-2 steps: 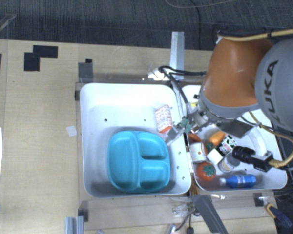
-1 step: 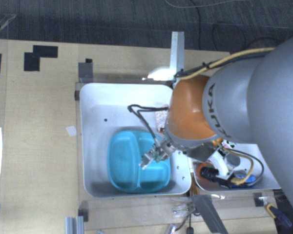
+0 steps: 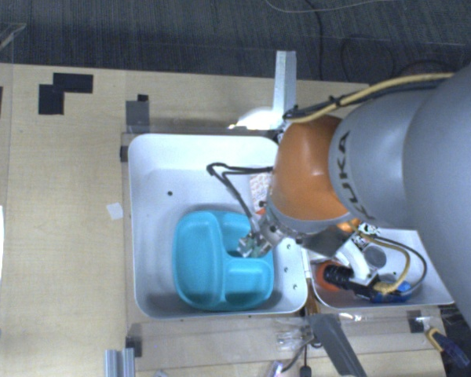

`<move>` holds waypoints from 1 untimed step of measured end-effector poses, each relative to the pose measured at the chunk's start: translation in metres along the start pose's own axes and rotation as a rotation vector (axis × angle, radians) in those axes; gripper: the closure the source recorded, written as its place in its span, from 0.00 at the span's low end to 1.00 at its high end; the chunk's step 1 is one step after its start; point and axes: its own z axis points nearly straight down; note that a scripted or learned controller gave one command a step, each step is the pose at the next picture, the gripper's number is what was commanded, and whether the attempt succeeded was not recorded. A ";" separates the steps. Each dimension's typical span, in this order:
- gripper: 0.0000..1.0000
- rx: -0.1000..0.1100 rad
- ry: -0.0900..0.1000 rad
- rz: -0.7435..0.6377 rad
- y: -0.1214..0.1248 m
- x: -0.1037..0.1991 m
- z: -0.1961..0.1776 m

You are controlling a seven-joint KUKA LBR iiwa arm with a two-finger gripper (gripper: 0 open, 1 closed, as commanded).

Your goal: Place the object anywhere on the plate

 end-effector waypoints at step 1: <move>1.00 -0.017 -0.009 0.141 0.005 -0.002 0.043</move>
